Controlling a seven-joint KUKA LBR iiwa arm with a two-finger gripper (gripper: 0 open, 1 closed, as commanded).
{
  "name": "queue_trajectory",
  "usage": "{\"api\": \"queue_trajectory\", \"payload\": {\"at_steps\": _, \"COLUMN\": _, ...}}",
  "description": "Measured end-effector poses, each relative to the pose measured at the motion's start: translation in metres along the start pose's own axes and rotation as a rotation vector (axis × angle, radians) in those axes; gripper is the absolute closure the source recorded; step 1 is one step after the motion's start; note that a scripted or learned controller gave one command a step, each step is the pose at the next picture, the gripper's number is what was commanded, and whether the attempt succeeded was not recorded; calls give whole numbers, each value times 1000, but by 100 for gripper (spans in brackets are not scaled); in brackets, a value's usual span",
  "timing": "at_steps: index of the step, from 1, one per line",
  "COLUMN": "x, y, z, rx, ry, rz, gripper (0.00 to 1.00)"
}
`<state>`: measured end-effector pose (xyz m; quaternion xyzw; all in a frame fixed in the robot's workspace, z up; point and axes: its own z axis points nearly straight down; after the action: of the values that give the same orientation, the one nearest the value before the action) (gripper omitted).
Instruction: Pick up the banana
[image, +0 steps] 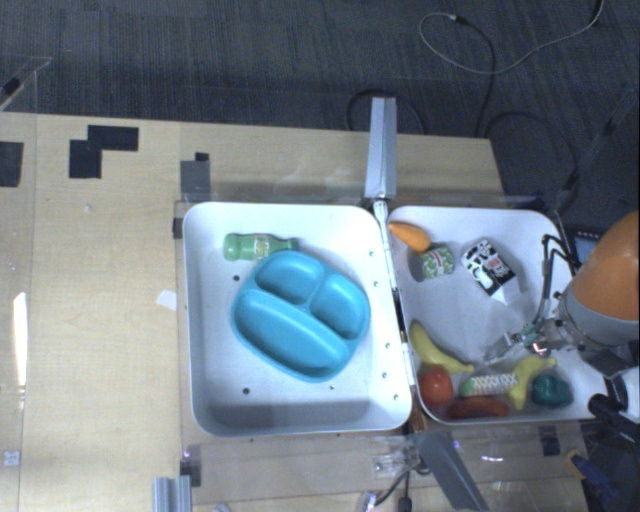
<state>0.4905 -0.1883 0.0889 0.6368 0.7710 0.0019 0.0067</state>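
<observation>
We see the banana (437, 348) lying in the right bin (520, 225), close to that bin's left wall and toward its near edge. Its long axis runs on a diagonal: one tip points up toward the left wall, the other points down and right toward the middle of the near edge, where it meets a red tomato-like ball (435, 384) and a speckled stick-shaped item (489, 384).

Along the near edge of the same bin we also find a red pepper-like piece (478, 408), a second yellow piece (528, 376) and a dark green round thing (551, 391). Toward the far edge lie an orange carrot-like piece (409, 235), a small green can (437, 263) and a black-and-white carton (489, 266).

The left bin (205, 330) carries a blue divided plate (300, 312) in its middle and a green bottle (255, 245) near its far left corner.

The arm (607, 285) hangs over the right bin's right edge, and the gripper (525, 340) sits low over the bin floor, to the right of the banana and apart from it. We cannot tell how its jaws stand.
</observation>
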Motion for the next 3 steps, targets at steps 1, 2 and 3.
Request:
{"api": "queue_trajectory", "payload": {"at_steps": 1, "x": -17, "y": 15, "z": -82, "rx": 7, "ry": 5, "rz": 28, "gripper": 0}}
{"api": "queue_trajectory", "payload": {"at_steps": 2, "x": -18, "y": -4, "z": 1, "rx": 2, "ry": 4, "rz": -197, "gripper": 0}}
{"api": "queue_trajectory", "payload": {"at_steps": 3, "x": -17, "y": 0, "z": -11, "rx": -5, "ry": 2, "rz": -198, "gripper": 100}}
